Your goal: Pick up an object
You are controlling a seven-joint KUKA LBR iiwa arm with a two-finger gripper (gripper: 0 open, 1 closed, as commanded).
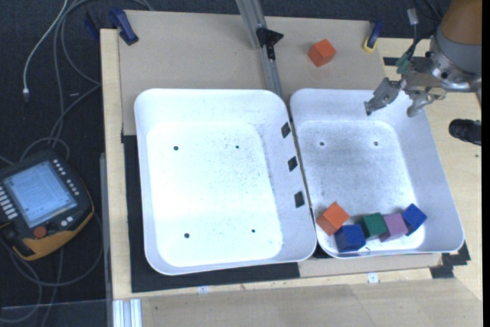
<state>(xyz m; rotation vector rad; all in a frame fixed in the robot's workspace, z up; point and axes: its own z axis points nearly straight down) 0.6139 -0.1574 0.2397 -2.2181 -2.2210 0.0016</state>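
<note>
Gripper (398, 102) hangs at the upper right of the frame, over the far rim of the right bin (438, 157), with its two fingers spread apart and nothing between them. Candidate objects lie well apart from it, at the lower right of the frame: five small cubes huddled against the near wall of that bin. From left to right they are an orange cube (332, 217), a dark blue cube (351, 237), a green cube (374, 225), a pink cube (394, 224) and a second blue cube (413, 217). Several appear to touch their neighbours. Another orange block (322, 52) sits on the bare bench (191, 50) beyond the bins, at upper centre. The left bin (153, 188) holds nothing to grasp.

Assessment: the cubes look light and rigid, with flat faces, probably foam or wood; not fragile. Opposite flat sides offer the best hold. The end cubes present the freest faces; the middle ones leave little room for fingers.
</note>
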